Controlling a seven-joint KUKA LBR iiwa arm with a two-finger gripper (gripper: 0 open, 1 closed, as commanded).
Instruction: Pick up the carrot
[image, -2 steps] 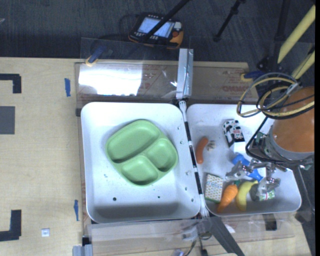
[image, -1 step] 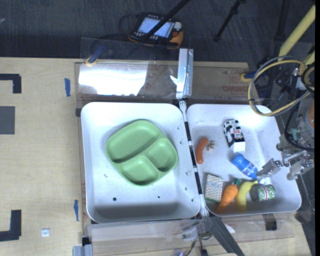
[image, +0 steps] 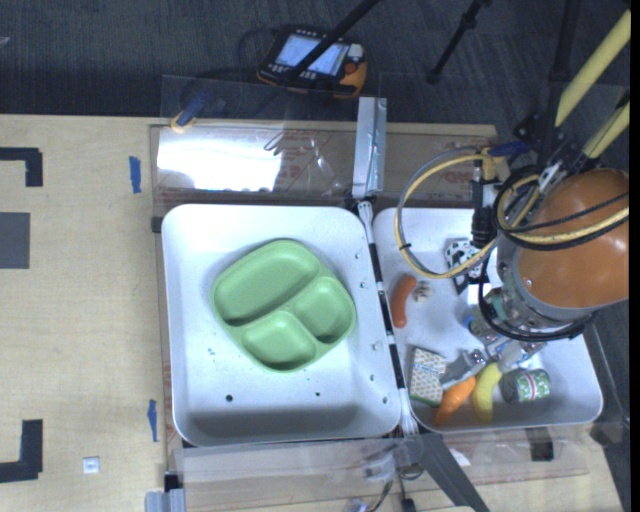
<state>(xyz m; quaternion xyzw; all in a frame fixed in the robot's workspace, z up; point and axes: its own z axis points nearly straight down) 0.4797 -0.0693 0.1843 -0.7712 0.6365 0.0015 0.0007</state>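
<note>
1. Orange carrot (image: 455, 395) lies at the near edge of the right bin (image: 580, 400), tilted, touching a yellow banana (image: 486, 387)
2. Gripper (image: 497, 350) hangs just above the banana; cannot tell how it is set
3. Speckled packet (image: 427, 375) lies left of the carrot; green can (image: 527, 384) sits right of the banana; print on both too small to read
4. Left bin (image: 190, 300) holds a green divided plate (image: 284, 304)
</note>
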